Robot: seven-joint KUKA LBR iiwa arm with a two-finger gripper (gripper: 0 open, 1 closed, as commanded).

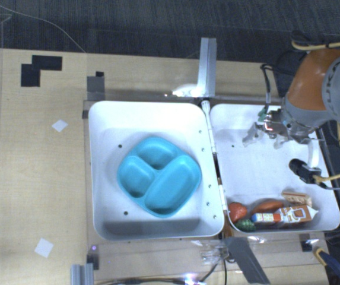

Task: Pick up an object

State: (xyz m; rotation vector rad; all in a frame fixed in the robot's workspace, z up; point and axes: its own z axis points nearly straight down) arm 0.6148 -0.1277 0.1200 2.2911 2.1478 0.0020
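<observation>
Bench [33, 177] surface in pale wood sits closest to the lens along the bottom edge, carrying two white bins side by side. Next in size, the left bin [104, 159] holds a blue divided tray [159, 176] lying flat near its middle. Beside it, the right bin [259, 165] keeps its few things crowded against the near wall: a small carton [285, 215] lying on its side, a brownish sausage-shaped piece [269, 206] touching it, a red tomato-like ball [237, 211] at the corner, and a bit of green [246, 223] just below that.

Over the far part of the right bin, the arm [327, 91] reaches in, and its gripper [267, 129] hangs above bare white floor, well apart from the pile. Nothing lies between the fingers; how far they stand apart I cannot tell, since the metal blurs together at this slant.

As for risk, I judge that a straight descent from here would close on nothing. Reaching the pile brings its own trouble: the items touch each other and hug the wall, so a finger may strike the rim or nudge the round ball away.
</observation>
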